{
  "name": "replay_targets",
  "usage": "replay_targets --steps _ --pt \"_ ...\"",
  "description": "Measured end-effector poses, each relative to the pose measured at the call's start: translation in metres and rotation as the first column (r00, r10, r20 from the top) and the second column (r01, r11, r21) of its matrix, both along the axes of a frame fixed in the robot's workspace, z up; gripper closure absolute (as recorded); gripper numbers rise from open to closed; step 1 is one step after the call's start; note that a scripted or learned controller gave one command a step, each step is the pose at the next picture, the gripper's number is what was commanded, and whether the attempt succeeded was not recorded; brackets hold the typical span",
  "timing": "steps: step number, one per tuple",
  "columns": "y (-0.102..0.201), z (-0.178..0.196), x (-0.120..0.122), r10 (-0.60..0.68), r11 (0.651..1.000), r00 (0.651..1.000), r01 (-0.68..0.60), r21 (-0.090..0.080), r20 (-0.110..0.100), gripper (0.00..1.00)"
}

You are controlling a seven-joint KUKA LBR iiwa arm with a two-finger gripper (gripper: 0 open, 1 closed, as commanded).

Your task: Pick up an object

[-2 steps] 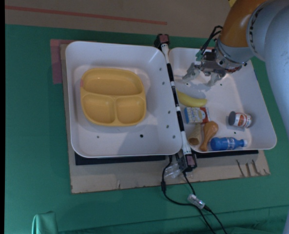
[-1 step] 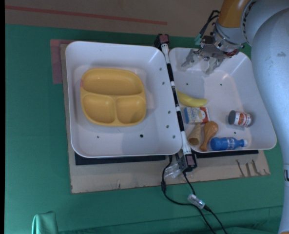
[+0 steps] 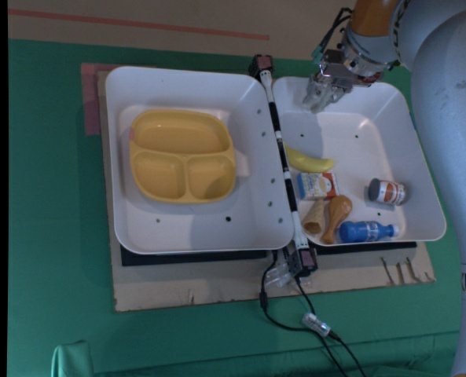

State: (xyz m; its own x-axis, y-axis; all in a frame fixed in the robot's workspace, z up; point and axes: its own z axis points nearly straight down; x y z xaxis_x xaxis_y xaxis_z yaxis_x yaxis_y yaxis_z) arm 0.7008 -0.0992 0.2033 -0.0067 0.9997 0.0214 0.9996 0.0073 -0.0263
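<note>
Here, a green cloth-covered bench (image 3: 52, 210) is seen from above, with a brown cardboard sheet (image 3: 185, 289) laid under two shallow white plastic bins. In the left bin (image 3: 138, 234) a yellow plastic plate with three compartments (image 3: 182, 155) is set flat, towards that bin's far left. Along the seam between the bins a black-and-white strip (image 3: 280, 151) is run, and from its near end black cables (image 3: 295, 305) are trailed over the cardboard and cloth. In the right bin (image 3: 358, 132) the small objects are gathered in the near half: a yellow banana (image 3: 310, 161) lies just beside the seam, a small white and orange carton (image 3: 317, 185) is placed just in front of it, and a tan cone-shaped piece (image 3: 314, 217) and a brown drumstick-shaped toy (image 3: 337, 215) are laid close together at the near edge. A blue plastic bottle (image 3: 365, 231) lies on its side next to them, and a small can with an orange label (image 3: 387, 191) rests nearer the right wall. Above the far edge of the right bin the two-finger gripper (image 3: 321, 97) is held, well apart from every object; nothing is seen between its fingers, and whether they are wide or narrow cannot be told. To the right the grey arm with the orange band (image 3: 445, 69) is seen
</note>
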Motion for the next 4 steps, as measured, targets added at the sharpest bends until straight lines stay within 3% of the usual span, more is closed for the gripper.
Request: replay_targets --steps 1,2,3,4 --pt "-0.001 0.018 0.003 -0.004 1.0 1.0 0.004 -0.006 0.012 1.0" --pt "0.075 0.085 0.002 -0.01 1.0 0.999 0.011 -0.022 0.043 1.0" --pt "0.127 0.141 0.001 -0.009 1.0 0.999 0.01 -0.021 0.042 1.0" --pt "0.174 0.171 0.0 -0.01 1.0 0.999 0.011 -0.02 0.041 1.0"
